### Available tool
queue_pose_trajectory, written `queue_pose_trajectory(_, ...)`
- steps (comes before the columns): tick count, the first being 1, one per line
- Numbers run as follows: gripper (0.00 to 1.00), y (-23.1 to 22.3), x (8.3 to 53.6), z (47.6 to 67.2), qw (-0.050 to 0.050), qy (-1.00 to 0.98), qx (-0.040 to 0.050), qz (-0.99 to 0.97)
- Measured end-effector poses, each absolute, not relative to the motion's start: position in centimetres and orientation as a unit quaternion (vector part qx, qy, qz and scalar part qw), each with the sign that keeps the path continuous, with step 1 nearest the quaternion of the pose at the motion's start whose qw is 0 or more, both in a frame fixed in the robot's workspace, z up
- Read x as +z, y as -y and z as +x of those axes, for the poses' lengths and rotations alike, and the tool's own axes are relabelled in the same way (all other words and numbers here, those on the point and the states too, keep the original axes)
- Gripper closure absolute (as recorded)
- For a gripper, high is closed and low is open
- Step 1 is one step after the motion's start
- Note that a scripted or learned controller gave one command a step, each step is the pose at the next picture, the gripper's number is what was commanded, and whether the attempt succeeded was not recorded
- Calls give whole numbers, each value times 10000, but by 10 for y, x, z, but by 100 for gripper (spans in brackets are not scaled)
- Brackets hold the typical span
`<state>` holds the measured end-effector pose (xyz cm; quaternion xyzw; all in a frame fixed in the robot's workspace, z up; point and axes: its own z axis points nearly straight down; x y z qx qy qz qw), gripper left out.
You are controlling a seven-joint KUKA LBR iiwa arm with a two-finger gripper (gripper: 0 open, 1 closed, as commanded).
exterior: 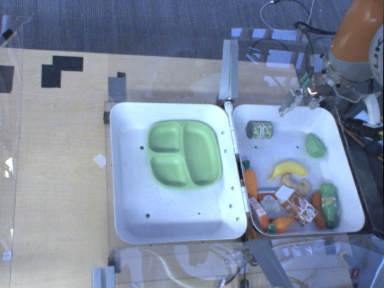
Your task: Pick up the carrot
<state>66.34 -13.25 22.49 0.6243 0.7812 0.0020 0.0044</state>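
The carrot (250,184) is orange with a small green top. It lies lengthwise against the left wall of the right bin (336,131), just below the middle. My gripper (300,104) hangs over the bin's far edge, well up and to the right of the carrot. Its fingers stand apart and open, with nothing between them. A second small orange piece (282,224) lies at the bin's near edge among cartons.
The right bin also holds a green can (260,129), a green round fruit (315,145), a banana (288,170), a green bottle (328,204) and small cartons (298,207). In the left bin (129,209) sits a green divided plate (183,153).
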Motion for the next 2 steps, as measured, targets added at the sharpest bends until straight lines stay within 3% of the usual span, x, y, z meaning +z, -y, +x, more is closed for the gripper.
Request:
queue_pose_trajectory(1, 0, 90, 146, 670, 30, -8968, 16, 4424)
queue_pose_trajectory(2, 0, 166, 95, 618, 39, -9472, 8, 3205)
